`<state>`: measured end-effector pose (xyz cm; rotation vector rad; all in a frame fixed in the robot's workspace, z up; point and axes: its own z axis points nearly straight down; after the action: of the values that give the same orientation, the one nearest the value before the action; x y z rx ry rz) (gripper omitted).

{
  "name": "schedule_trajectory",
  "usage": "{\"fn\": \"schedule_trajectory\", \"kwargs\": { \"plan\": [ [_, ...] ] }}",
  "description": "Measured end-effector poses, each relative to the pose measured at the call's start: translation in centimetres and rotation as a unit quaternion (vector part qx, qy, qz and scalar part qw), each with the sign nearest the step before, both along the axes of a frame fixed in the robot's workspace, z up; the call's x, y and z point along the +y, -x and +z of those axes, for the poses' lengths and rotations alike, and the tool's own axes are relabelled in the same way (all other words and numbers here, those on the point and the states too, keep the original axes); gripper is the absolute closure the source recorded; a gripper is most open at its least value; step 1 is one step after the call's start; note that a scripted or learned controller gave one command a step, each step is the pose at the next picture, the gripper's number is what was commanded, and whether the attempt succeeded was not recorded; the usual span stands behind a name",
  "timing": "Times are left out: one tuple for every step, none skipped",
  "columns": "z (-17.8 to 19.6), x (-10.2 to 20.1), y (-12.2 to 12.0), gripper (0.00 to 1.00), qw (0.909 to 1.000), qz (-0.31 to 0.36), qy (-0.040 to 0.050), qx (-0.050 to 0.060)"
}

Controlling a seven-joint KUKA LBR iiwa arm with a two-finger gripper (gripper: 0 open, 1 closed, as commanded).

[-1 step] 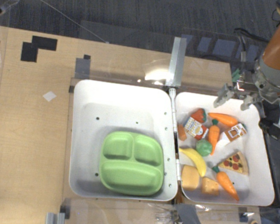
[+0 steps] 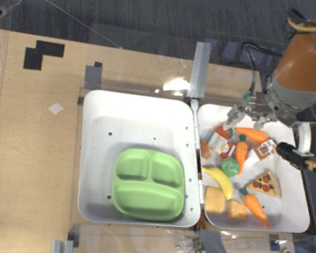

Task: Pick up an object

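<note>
— Hovering over the far end of the right bin [image 2: 303, 222], is that the gripper [image 2: 246, 120]?

— Yes. It hangs from the grey-and-orange arm [image 2: 306, 65] that comes in from the right, and its two fingers [image 2: 233, 117] are spread apart with nothing between them. The tips sit just above the toy food, close to a horizontal carrot [image 2: 252, 135].

— What is under it?

— A small red-and-white carton [image 2: 220, 143] just below the left finger, then a second carrot [image 2: 241, 152] standing nearly upright in the view, its lower end touching a green leafy piece [image 2: 230, 167] (I cannot tell what vegetable that is). Right of the horizontal carrot lies a little white-and-brown packet [image 2: 264, 149].

— And nearer the front?

— A banana [image 2: 220, 180] curves beside the divider, with two tan bread-like blocks [image 2: 215, 200] below it. A pizza slice [image 2: 265, 184] lies toward the right wall, and a third carrot [image 2: 256, 208] slants beneath it, by the blocks.

— The left bin [image 2: 100, 117]?

— It holds a green sectioned plate [image 2: 149, 184], set toward the front right corner, well apart from the gripper. Both bins rest on the wooden bench [image 2: 26, 154], touching along their shared edge.

— So nothing is lifted?

— Nothing; every object lies in its bin.
</note>
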<state>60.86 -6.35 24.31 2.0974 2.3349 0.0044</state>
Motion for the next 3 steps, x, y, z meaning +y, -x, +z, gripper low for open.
{"fn": "schedule_trajectory", "kwargs": {
  "plan": [
    [4.0, -2.1, -3.2, 0.0, 0.9988, 0.05, 0.0008, -0.001],
    [-8.8, -6.3, -1.4, 0.0, 0.998, 0.063, 0.0005, 0.0],
    [-13.4, -6.3, -0.2, 0.0, 0.9967, 0.081, 0.0016, -0.005]
  ]
}}
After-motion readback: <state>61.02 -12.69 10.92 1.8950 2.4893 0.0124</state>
